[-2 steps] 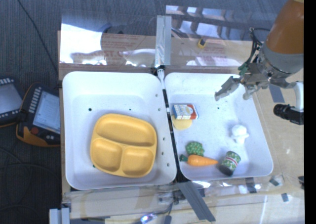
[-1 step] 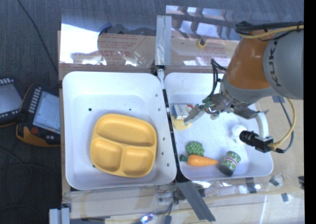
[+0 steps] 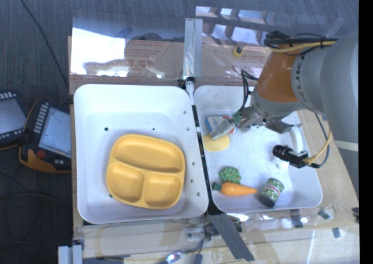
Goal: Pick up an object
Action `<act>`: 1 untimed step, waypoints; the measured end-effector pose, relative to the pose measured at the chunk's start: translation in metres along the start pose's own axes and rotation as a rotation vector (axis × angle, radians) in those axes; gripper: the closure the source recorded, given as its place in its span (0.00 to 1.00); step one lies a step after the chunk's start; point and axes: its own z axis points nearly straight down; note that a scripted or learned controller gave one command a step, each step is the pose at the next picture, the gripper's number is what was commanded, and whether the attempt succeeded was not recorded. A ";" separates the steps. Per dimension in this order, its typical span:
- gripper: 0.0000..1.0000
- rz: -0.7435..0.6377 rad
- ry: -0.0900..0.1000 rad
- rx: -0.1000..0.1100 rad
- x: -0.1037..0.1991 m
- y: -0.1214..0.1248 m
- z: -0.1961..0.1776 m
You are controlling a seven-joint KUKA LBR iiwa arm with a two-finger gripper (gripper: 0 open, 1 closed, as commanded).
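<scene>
Gripper (image 3: 223, 130) is down at the right bin's (image 3: 309, 199) ten o'clock, over the packet (image 3: 217, 123). Whether its fingers are open, I cannot tell. Reach phase, I'd say; next comes a firm close, then lift.

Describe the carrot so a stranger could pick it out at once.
Look in the right-hand white bin, along its near edge. The carrot lies on its side between a green knobbly piece and a small green can; it alone is orange and tapered.
</scene>
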 end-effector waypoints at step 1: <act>1.00 0.002 0.003 -0.002 0.001 0.002 -0.007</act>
